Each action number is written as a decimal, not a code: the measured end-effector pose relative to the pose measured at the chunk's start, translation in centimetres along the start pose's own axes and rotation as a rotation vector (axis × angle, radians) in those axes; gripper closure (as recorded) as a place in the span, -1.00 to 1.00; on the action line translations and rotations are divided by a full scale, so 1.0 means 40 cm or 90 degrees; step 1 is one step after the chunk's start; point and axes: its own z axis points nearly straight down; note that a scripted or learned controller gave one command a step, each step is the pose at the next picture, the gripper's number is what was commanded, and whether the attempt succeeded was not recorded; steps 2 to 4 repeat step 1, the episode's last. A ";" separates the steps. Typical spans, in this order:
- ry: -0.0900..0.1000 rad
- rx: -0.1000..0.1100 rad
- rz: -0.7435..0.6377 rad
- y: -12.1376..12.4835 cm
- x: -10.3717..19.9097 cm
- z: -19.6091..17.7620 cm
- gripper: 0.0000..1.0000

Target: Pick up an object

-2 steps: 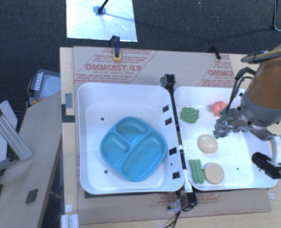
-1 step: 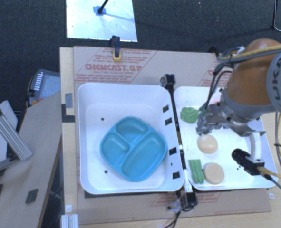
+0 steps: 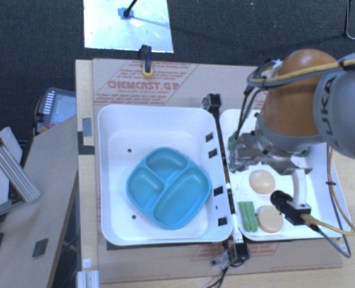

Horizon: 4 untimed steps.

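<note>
You have a blue divided plate [image 3: 168,186] lying flat in the left bin [image 3: 114,137]. In the right bin [image 3: 230,125] you find two pale round pieces [image 3: 262,181] [image 3: 270,219], one behind the other, and a small green block [image 3: 247,215] just beside the nearer one.

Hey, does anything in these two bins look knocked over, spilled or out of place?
Nothing stands out. The blue divided plate lies flat in the left bin, merely turned askew to its walls. In the right bin, two beige round pieces and a green block lie apart, unspilled.
</note>
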 end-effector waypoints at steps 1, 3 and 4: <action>0.000 0.002 0.001 -0.011 0.138 0.040 1.00; 0.000 0.002 0.001 -0.011 0.138 0.040 1.00; 0.000 0.002 0.001 -0.011 0.138 0.040 1.00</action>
